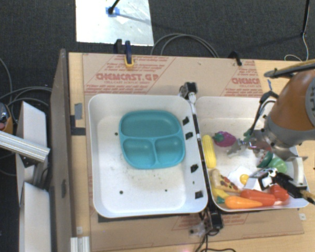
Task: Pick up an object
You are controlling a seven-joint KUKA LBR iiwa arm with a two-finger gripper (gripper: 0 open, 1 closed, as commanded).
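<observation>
The right bin [236, 109] holds several toy foods. A purple eggplant-like piece [225, 138] lies near its middle, and a yellow corn cob [208, 151] lies along its left wall. A fried egg [241, 177], an orange carrot [242, 202], a red piece [263, 196] and a green piece [276, 164] crowd the front right corner. My gripper [247, 145] hangs low over the bin's middle, just right of the purple piece and above the egg. Nothing can be seen held in it.
A teal divided plate [151, 139] lies in the left bin [107, 156]. The grey arm with its orange band [299, 101] covers the right bin's right side. A black-clipped divider [194, 140] runs between the bins. Cables trail behind the bench.
</observation>
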